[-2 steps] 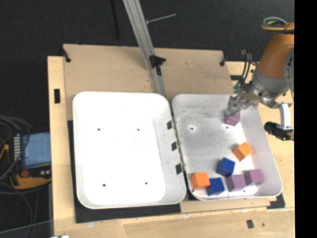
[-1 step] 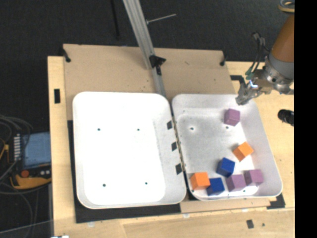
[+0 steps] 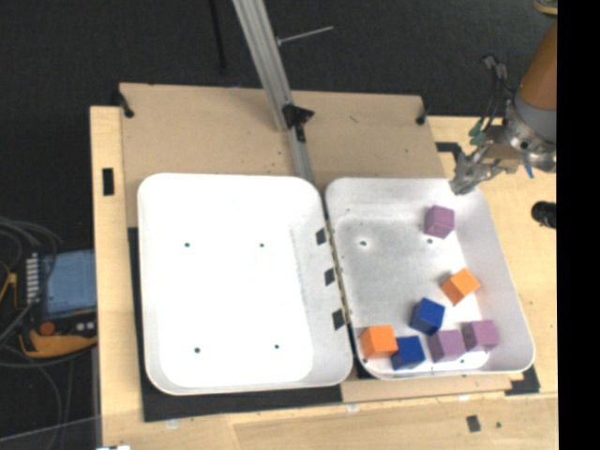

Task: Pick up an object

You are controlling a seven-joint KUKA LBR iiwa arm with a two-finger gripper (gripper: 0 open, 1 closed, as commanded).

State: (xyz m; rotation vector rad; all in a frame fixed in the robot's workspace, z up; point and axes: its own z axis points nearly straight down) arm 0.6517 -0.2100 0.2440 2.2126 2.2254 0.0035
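Seven small cubes lie in the right bin (image 3: 487, 216): three purple, two orange, two blue. One purple cube (image 3: 439, 220) sits alone near the bin's far side; an orange cube (image 3: 460, 286) lies toward the right wall. Along the near wall cluster an orange cube (image 3: 379, 341), a blue cube (image 3: 408, 352), another blue cube (image 3: 427, 315) and two purple cubes (image 3: 447, 344) (image 3: 483, 334). The pincer (image 3: 463, 182) hangs over the bin's far right corner, nothing visible between its fingers; how far it is open, I cannot tell. The left bin (image 3: 234, 279) sits beside it on the desk (image 3: 112, 251).

Even, fairly bright overhead light; the white bins (image 3: 234, 279) left of and below the gripper (image 3: 466, 178) glare, shadows faint, whole picture slightly soft
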